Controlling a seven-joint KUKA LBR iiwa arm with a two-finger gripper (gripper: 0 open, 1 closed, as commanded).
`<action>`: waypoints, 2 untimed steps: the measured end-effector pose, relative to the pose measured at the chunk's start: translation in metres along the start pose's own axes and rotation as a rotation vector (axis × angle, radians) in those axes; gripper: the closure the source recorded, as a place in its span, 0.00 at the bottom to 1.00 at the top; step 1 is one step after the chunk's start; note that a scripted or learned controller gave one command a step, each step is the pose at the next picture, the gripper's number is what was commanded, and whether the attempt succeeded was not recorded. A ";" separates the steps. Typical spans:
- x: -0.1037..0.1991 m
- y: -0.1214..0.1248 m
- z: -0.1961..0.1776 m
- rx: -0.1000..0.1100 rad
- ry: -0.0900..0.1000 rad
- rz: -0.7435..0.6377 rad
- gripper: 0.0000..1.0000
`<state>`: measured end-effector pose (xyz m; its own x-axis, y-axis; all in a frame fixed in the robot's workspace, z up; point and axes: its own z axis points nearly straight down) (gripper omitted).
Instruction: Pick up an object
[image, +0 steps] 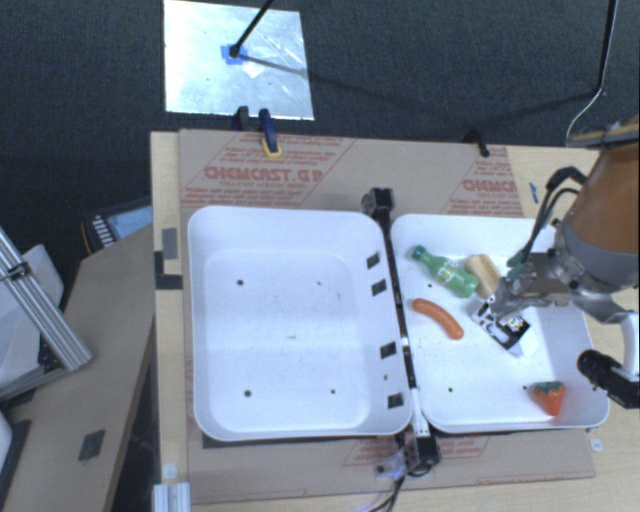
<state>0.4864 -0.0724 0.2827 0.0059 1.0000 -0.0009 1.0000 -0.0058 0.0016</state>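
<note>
Arm (605, 215) cut off at right edge, upper part out of frame. Gripper (505, 318) tips blurred against dark clutter, finger gap unreadable. Tan item (484, 270) partly hidden behind wrist, too small to ID.

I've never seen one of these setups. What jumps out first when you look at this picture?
The grey arm with its orange band reaches in from the right, its gripper low over the right bin. In that bin lie bright toys: a green bottle, an orange sausage and a carrot near the front corner. The left bin sits beside it, big and white.
</note>
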 end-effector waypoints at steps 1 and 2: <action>0.062 0.001 -0.005 -0.001 0.003 -0.016 1.00; 0.143 0.000 -0.059 -0.006 0.005 -0.019 1.00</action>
<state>0.4873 0.0707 0.3420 -0.0135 0.9999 0.0036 0.9999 0.0135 0.0071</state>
